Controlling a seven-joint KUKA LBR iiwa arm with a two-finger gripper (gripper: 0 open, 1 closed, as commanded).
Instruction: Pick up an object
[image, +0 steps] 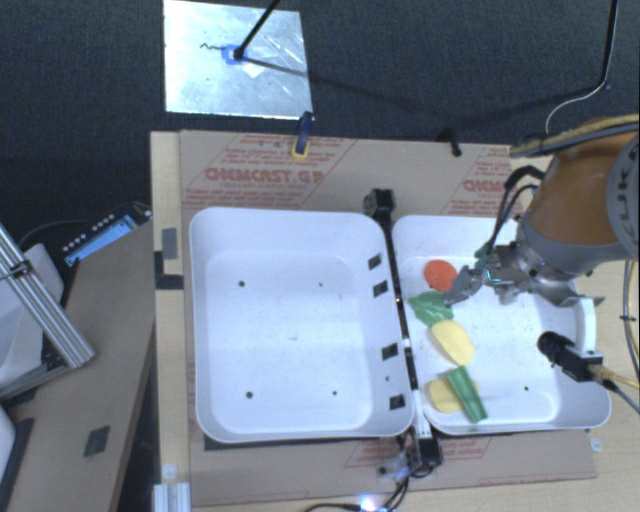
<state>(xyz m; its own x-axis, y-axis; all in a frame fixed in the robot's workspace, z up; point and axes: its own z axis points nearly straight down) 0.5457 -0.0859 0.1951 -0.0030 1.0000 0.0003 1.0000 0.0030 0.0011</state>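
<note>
1. Just left of the right bin, touching it along the wall: the left bin, white and shallow.
2. Inside the right bin, close to its left wall, toward the far end: a green piece, lying flat.
3. Inside the same bin, at the far left part: a red-orange round piece, just above the green piece in the view.
4. Near the left wall of the right bin, toward the near end: a yellow piece, with a green stick-like piece lying across it.
5. Around the middle of the left half of this bin: another yellow piece, just beside the green piece.
6. Over the far part of the right bin, just right of the red-orange piece and near the green one: the gripper. Spread or pressed together, cannot tell; nothing seen pinched in it.
7. Above the right side of the right bin: the arm, grey with orange band.
</note>
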